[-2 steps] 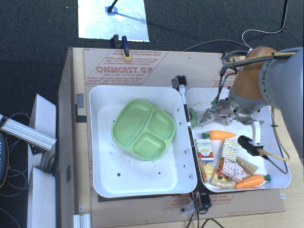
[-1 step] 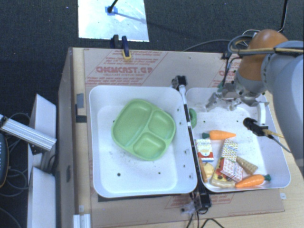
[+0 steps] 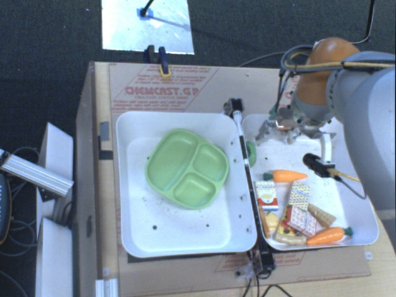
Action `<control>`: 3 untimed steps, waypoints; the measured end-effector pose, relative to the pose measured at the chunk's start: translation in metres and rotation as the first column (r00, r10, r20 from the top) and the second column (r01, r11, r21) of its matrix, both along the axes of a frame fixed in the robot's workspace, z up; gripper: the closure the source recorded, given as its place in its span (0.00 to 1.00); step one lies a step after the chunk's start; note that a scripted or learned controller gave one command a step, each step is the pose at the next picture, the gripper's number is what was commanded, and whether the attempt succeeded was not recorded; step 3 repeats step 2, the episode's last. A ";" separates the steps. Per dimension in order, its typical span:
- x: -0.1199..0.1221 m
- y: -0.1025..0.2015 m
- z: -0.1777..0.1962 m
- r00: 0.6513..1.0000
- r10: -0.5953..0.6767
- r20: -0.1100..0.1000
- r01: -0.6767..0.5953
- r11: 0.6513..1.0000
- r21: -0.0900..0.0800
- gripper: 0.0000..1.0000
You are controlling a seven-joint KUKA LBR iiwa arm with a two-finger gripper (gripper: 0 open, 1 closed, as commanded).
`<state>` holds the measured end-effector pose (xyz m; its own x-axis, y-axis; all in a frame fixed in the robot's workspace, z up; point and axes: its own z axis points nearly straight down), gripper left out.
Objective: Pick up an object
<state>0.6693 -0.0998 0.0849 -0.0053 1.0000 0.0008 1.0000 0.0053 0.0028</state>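
A grey KUKA arm (image 3: 365, 110) with an orange band (image 3: 322, 73) above its wrist reaches in from the right, over the far end of the right-hand white bin (image 3: 362, 218), on a tabletop (image 3: 161, 88) covered with brown printed board. Its tool (image 3: 288, 129) hangs low above the bare upper corner of that bin, next to the divider between the two bins; from this angle it cannot be told whether the tool is spread or closed, and nothing can be seen gripped in it.

The objects on offer lie crowded in the near half of the right bin. One toy carrot (image 3: 288, 176) lies across the middle, close to a black stub (image 3: 314, 163) that sticks out below the wrist. A second carrot (image 3: 328, 235) lies along the near wall. Between them sit small printed food boxes: a red-and-white one (image 3: 266, 195) against the divider, a pale speckled one (image 3: 299, 193) beside it, and a red patterned one (image 3: 301, 220) nearer the front, with a tan wedge (image 3: 322, 215) touching its right side. A small green piece (image 3: 250, 152) rests against the divider, well apart from the pile.

The left bin (image 3: 139, 228) holds a light green sectioned plate (image 3: 187, 167), lying flat near its centre.
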 end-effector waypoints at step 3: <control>0.000 -0.027 0.000 1.000 -0.002 0.001 0.002 1.000 -0.002 0.00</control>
